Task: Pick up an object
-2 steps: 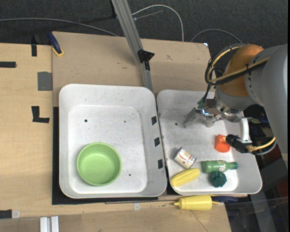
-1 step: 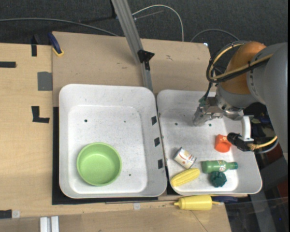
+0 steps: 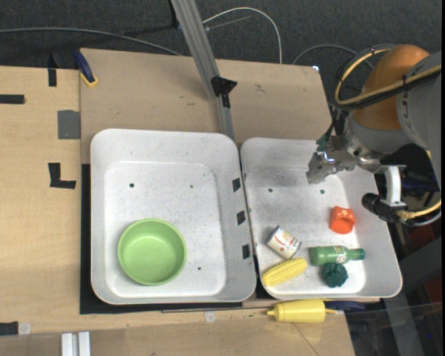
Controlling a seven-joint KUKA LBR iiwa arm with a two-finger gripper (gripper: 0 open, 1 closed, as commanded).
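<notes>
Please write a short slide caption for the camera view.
Gripper above the right bin, away from the toys; green bowl in the left bin.

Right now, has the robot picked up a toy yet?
Not yet. The gripper hangs over the bare back part of the right bin. Nothing looks picked: the orange toy, green bottle, corn and small can lie in the bin. Reaching, gripping and lifting remain.

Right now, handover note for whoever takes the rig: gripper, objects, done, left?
Gripper: over the upper part of the right bin, nothing visibly in it.
Right bin, near end: orange toy, small can, green bottle, corn cob, dark green toy.
Left bin: green bowl.
Yellow bottle lies on the bench.
Done: nothing picked.
Left: the whole pick.
</notes>
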